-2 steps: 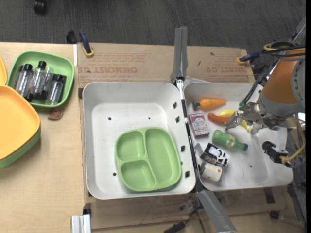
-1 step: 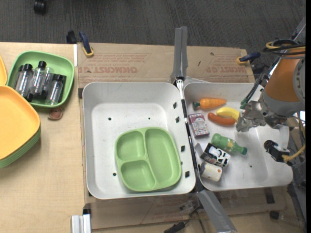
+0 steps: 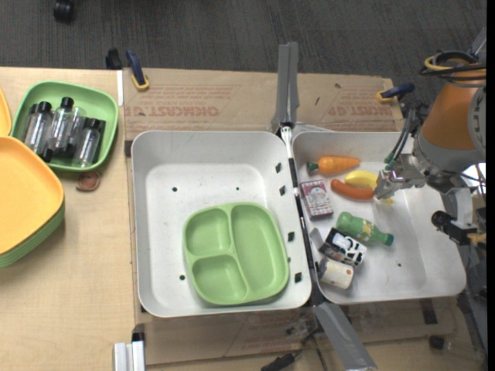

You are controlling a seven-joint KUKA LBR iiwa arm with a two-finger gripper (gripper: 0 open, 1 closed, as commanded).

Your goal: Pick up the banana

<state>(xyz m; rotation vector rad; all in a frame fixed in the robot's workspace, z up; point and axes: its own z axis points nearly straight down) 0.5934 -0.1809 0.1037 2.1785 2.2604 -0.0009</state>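
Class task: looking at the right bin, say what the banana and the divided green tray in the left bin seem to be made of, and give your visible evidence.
Banana: probably moulded plastic, judging by its smooth, evenly yellow skin. Divided green tray: likely matte plastic; uniform colour, rounded moulded compartments, soft sheen.

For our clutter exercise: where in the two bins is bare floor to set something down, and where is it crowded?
Free: left bin around the green tray; right bin floor right of the green bottle. Crowded: around the banana, carrot and gripper.

yellow banana (image 3: 360, 178), orange carrot (image 3: 339, 163), green divided tray (image 3: 235, 251), white bins (image 3: 155, 207), green bottle (image 3: 363, 229)
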